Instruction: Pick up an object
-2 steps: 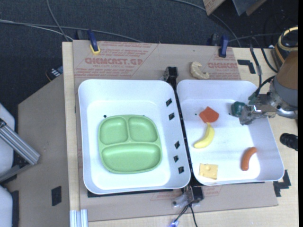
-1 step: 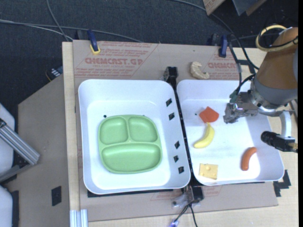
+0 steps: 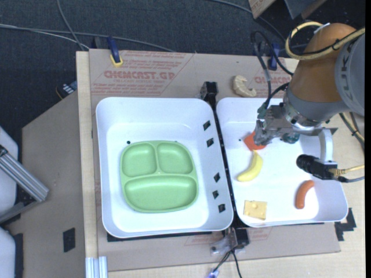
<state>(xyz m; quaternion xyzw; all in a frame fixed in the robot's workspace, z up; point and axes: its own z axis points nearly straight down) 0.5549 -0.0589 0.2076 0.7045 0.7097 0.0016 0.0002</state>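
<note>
In the camera view we find the gripper (image 3: 262, 136) low over the right bin (image 3: 278, 216), close to that bin's left wall and toward its far edge, directly above a small orange-red object (image 3: 254, 143) that peeks out beneath it; how far the fingers stand apart we cannot tell, since the wrist hides them, and nothing is plainly seen between them; we judge the step in hand to be the descent onto, or the closing upon, that orange-red piece, and the next move would call for a firm closing and a straight lift clear of the bin's wall; the piece is too much covered for us to name its long axis; just beside it, toward the near edge, lies a banana (image 3: 251, 168), its long axis running from the near-left up toward the far-right, the upper tip pointing at the gripper; an orange sausage (image 3: 304, 194) lies near the right bin's near-right corner, nearly aligned far-to-near; a yellow cracker (image 3: 255, 209) sits by the near edge; the left bin (image 3: 110, 117) bears a green divided plate (image 3: 159, 175).
</note>
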